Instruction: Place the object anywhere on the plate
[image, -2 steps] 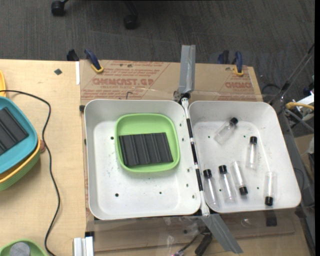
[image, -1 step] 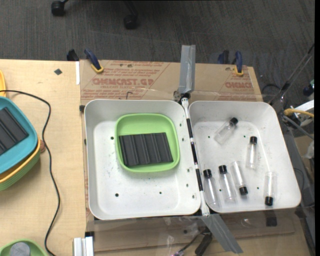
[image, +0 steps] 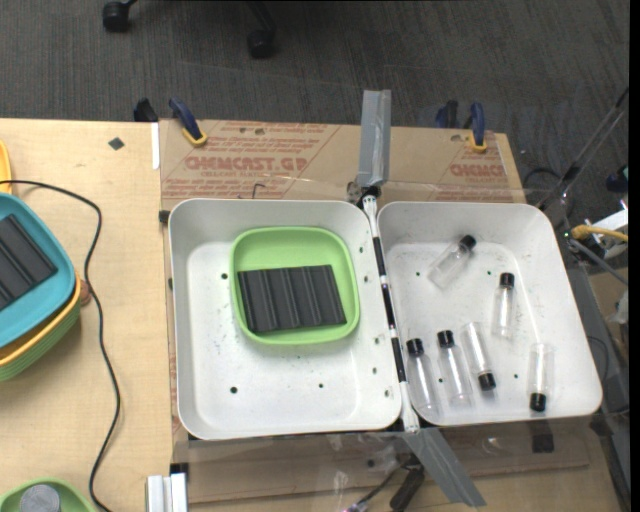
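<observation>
A green square plate (image: 295, 250) lies in the left white bin (image: 200, 380), toward its back. A dark ribbed slab (image: 295, 298) rests flat on the plate. The right bin (image: 570, 300) holds several clear vials with black caps: one near the back (image: 452, 259), one at the right (image: 504, 304), one by the left wall (image: 420, 374), others along the front (image: 538, 376).
A stack of teal and yellow-green trays (image: 35, 290) sits at the left edge of the wooden bench, with a black cable (image: 100, 330) beside it. Cardboard clamped with blue and yellow clips (image: 187, 121) lies behind the bins. A grey post (image: 375, 140) stands between them at the back.
</observation>
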